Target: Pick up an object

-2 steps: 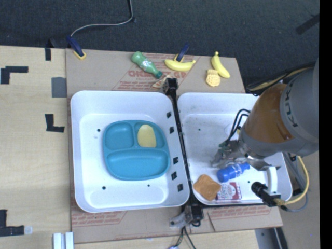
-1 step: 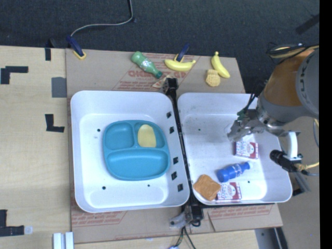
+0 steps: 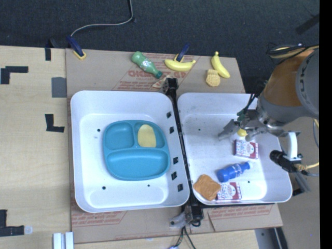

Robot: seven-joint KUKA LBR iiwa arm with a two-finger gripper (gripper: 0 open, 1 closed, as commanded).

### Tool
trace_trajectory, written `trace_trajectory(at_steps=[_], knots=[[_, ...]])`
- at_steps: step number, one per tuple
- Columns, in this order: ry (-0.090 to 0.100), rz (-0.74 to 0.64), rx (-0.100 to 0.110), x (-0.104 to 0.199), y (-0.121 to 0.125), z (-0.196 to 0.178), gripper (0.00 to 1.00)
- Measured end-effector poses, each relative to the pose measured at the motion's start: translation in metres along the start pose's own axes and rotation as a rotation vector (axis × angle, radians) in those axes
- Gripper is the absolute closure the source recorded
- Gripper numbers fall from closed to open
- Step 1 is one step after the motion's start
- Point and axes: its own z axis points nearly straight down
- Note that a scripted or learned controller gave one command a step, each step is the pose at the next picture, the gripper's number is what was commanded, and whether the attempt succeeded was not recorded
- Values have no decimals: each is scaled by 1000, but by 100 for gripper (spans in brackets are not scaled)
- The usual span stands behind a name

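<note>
Your tool (image 3: 239, 130) hangs low in the right bin (image 3: 207, 108), fingers spread, nothing between them; the red-and-white packet (image 3: 245, 149) lies just below it. Judged step: the approach, with the grasp not yet made. Next, centre over the packet and descend. It lies flat, long axis roughly left-right in the camera view.

A small red-and-white carton (image 3: 245, 149) is seen just below the two-finger gripper (image 3: 237, 130); a blue plastic bottle (image 3: 231, 171) is placed further below.
</note>
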Motion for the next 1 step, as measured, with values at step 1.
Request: trace_trajectory(at_steps=[1], knots=[[1, 0, -2, 2, -51, 65, 0]])
